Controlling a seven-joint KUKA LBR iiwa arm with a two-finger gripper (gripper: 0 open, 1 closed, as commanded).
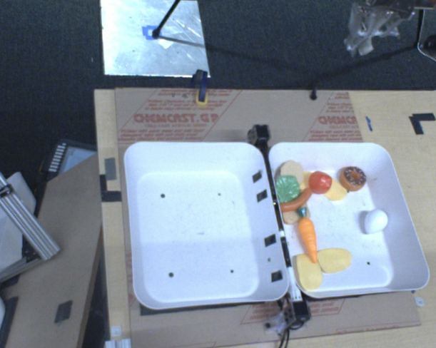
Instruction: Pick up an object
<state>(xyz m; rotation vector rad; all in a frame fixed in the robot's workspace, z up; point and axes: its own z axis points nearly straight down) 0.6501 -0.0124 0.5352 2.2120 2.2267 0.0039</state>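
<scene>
The tool (373,25) hangs at the far right of the scene, well beyond the bins and above the dark floor; it is pale and blurred, and its state cannot be told.

Two white bins sit side by side on the surface (173,114). The left bin (143,179) shows only its bare floor. The right bin (398,220) holds all the toy food, mostly crowded toward its left wall.

The carrot (308,236) lies near the middle of that left side, its long axis running near to far, with the green tip at the far end and the orange point toward the near edge. Just beyond it a green leafy piece (288,186) touches a red tomato (320,181), with an orange sausage-like piece (296,199) curving between them. A chocolate doughnut (353,178) lies to the right of the tomato, beside a pale yellow slice (336,193). A white egg (374,220) rests alone toward the right wall. Two yellow pieces (334,259) lie at the near end, touching the carrot's point.
</scene>
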